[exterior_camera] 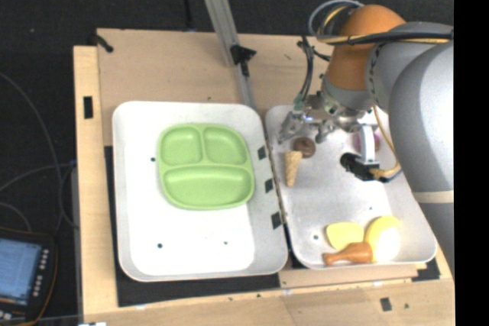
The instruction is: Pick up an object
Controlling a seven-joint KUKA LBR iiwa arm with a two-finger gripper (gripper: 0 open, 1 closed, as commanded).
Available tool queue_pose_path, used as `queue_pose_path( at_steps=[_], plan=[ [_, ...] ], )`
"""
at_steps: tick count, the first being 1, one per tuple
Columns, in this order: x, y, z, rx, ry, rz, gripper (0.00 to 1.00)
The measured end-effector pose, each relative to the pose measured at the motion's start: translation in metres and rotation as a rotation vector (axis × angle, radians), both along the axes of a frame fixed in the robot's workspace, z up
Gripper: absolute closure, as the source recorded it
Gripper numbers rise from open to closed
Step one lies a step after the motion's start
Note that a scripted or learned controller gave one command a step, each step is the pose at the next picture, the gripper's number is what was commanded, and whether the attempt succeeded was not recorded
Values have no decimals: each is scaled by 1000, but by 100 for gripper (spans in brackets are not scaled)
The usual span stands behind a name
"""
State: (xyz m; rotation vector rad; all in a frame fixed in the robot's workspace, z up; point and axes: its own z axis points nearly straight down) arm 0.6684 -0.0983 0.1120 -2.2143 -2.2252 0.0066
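Right bin (336,198), far corner hidden behind gripper (304,127)

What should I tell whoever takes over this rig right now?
Gripper: low over the right bin's far left corner, just above the cone; a grasp cannot be told.
Cone: lies by that bin's left wall.
Yellow pieces and orange piece: same bin, near end.
Green plate: in the left bin.
Done: nothing visibly lifted.
Left: grasp and lift one thing.
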Motion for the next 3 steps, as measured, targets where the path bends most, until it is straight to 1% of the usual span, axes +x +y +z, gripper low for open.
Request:
queue_pose_path(
  at_steps=[1,2,3],
  plan=[
    [0,-1,-11,-1,-4,-2,0],
    [1,-2,1,-2,-8,-1,100],
    [6,-9,49,0,-11,-4,100]
  ],
)
